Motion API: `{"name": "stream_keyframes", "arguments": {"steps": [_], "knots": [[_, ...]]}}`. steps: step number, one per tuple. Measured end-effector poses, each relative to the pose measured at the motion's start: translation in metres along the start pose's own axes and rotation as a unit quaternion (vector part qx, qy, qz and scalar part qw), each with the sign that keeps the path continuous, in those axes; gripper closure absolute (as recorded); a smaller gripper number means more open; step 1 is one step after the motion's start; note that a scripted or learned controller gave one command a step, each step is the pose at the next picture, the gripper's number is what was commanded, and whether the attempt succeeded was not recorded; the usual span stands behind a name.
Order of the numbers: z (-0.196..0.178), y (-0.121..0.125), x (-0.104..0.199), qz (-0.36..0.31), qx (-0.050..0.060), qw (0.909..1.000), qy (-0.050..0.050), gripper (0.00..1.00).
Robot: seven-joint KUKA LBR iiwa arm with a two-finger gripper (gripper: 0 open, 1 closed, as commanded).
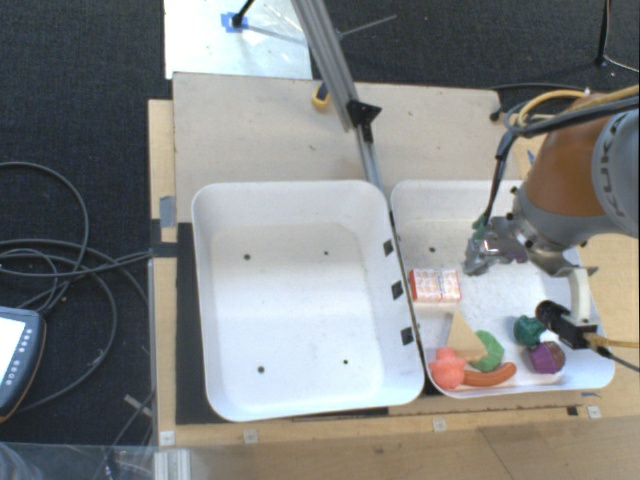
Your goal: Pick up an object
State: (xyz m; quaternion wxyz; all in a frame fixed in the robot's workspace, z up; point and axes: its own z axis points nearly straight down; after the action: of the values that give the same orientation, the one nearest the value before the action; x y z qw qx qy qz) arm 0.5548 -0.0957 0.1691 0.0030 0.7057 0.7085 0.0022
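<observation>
**Choosing a target in the crowded bin**

Hanging over the right bin (420, 203), the gripper (482, 253) sits toward that bin's middle, a little to the 3 o'clock side, with the grey arm and its orange band (560, 173) behind it at 2 o'clock. Whether the pincer is released or clenched cannot be told at this resolution; nothing is visibly caught in it.

The candidates all lie in the right bin. A small red-and-white box (435, 286) rests at about 8 o'clock from the gripper, close to the wall shared with the left bin (215, 208). Farther toward 6 o'clock is a cluster along the near rim: a tan wedge (461, 335), a green curved piece (491, 349), an orange-pink lump (447, 369) and a red sausage shape (490, 375), touching or nearly so. A dark green piece (527, 329) and a purple piece (545, 357) lie at about 5 o'clock.

The box looks like the soundest choice: it stands apart from the rest and has flat, parallel sides. A good attempt would probably centre above it, align with its narrower span, and descend straight, minding the bin wall just beside it. The clustered pieces risk a double or glancing catch.
</observation>
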Motion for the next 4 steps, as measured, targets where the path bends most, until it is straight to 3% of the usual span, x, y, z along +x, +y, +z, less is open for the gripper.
{"name": "stream_keyframes", "arguments": {"steps": [1,2,4], "knots": [[-0.055,0.010,-0.008,0.000,0.000,1.0000,0.000,1.00],[-0.074,0.011,-0.008,-0.001,0.002,1.0000,0.000,1.00],[-0.083,0.036,0.110,-0.004,0.002,1.0000,0.002,1.00]]}}
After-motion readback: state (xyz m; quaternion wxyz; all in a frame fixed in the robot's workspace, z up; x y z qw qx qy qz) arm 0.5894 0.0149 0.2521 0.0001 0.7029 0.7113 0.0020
